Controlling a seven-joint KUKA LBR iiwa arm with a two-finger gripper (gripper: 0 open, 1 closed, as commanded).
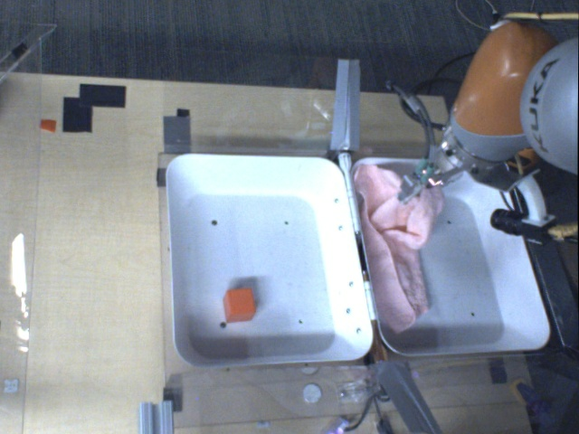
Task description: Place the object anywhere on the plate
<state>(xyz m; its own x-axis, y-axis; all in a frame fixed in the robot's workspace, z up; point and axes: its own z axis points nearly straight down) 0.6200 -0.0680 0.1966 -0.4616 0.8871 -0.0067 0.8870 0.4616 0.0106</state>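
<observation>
The bench (90, 269) carries two shallow white bins side by side, split by a grey divider rail that runs from the far edge toward the near edge. In the left bin (262, 174) a small orange block (240, 305) sits on the floor near the near-left corner, just clear of the wall, with nothing touching it. The right bin (488, 333) holds a pink cloth (398, 251), crumpled and stretched along the bin's left wall from the far-left corner down almost to the near wall; its upper part is bunched and rises a little off the floor. The arm (507, 89), grey with a wide orange band, reaches in over the far-right corner of the right bin. The gripper (422, 181) is at the upper part of the cloth, near the bin's far edge, and seems to touch the fabric there; whether it is apart, together or clamped on the cloth cannot be told at this size. Dark square markers and a small orange tag lie on the bench near its far-left corner, well apart from the bins
</observation>
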